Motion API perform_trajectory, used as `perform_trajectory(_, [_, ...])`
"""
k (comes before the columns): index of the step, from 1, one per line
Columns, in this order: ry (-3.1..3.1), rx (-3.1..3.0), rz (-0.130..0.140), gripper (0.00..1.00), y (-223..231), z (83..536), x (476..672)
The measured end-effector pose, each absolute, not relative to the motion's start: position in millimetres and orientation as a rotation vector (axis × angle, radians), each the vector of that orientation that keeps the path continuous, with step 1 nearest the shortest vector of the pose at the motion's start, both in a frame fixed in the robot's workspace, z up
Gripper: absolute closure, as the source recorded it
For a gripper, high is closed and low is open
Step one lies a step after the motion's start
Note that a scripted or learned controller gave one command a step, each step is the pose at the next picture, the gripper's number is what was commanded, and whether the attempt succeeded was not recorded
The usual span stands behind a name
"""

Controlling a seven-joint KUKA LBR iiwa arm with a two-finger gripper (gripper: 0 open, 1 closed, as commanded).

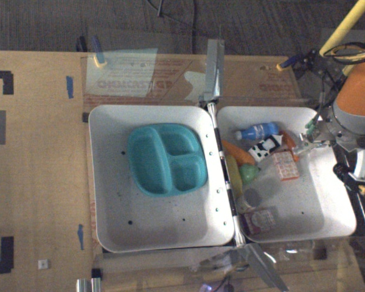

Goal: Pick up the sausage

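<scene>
Gripper [309,140] at right-center of frame, above right bin [328,224]; grip state can't tell. Sausage [290,143] lies just beside it, near bottle [257,130]. Pick prob. not done yet.

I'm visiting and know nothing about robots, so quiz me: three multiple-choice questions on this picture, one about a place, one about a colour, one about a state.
1. Where does the divided plate lie?
A. left bin
B. right bin
C. on the bare bench

2. What colour is the divided plate?
A. red
B. teal
C. yellow

3. How does the blue bottle sit in the right bin?
A. standing upright
B. lying on its side
C. on top of the plate

Answers:
1 A, it rests on the floor of the left bin.
2 B, its three compartments are all teal.
3 B, its length runs flat along the bin floor.
</scene>
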State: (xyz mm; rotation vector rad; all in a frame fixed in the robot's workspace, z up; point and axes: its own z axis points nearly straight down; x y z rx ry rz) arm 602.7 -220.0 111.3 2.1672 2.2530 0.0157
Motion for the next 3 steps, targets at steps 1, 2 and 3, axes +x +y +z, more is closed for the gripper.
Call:
perform_trajectory(1, [2.258, 2.168, 0.019, 0.0, -218, 111, 603.1])
perform_trajectory(2, [2.315, 2.143, 0.012, 0.0, -217, 100, 667.4])
perform_trajectory(3, [2.296, 2.114, 0.019, 1.0, -219, 114, 672.8])
